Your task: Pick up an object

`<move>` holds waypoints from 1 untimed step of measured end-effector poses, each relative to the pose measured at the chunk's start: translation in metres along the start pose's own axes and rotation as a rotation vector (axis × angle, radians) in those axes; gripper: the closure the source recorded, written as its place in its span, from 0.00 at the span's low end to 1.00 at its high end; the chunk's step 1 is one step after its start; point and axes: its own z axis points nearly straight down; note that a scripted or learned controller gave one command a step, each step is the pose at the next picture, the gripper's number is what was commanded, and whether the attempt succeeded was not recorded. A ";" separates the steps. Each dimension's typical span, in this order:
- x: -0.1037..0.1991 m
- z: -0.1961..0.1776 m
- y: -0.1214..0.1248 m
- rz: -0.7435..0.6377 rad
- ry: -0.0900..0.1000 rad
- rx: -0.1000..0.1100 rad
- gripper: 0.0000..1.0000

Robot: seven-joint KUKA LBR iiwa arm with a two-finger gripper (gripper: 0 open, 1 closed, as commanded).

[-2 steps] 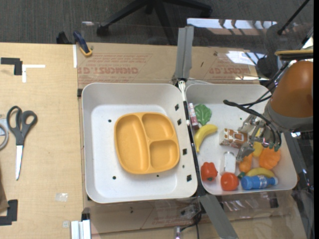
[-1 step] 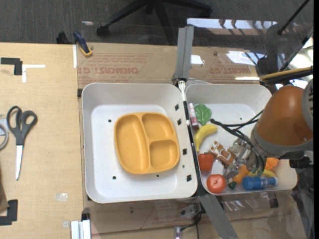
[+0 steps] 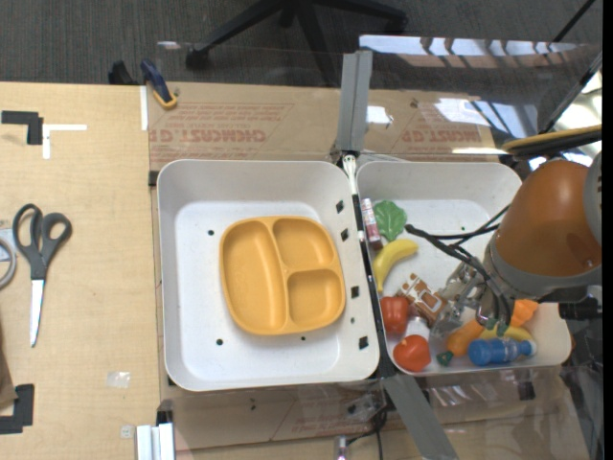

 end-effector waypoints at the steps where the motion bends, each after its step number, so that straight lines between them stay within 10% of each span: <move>1: 0.009 -0.155 0.020 0.033 0.012 0.000 1.00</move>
